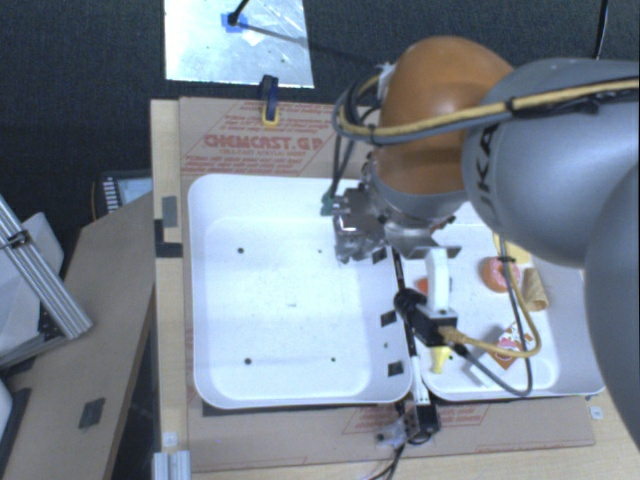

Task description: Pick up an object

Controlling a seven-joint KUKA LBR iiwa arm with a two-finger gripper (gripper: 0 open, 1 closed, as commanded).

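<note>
Arm [520, 148]: over the seam between the bins. Gripper [352, 230]: low at the left bin's [230, 368] right edge; cannot tell its state, nothing seen in it. Objects: orange piece [494, 273] and tan piece [534, 288] lie in right bin [560, 373]. Pick judged not yet made.

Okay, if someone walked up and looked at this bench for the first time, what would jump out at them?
Probably the big grey arm with its orange band, sweeping in from the right and covering much of the right bin. Its claw hangs over the divide between the two bins, at the left bin's far right edge. Small orange and tan objects peek out in the right bin beneath the arm.
</note>
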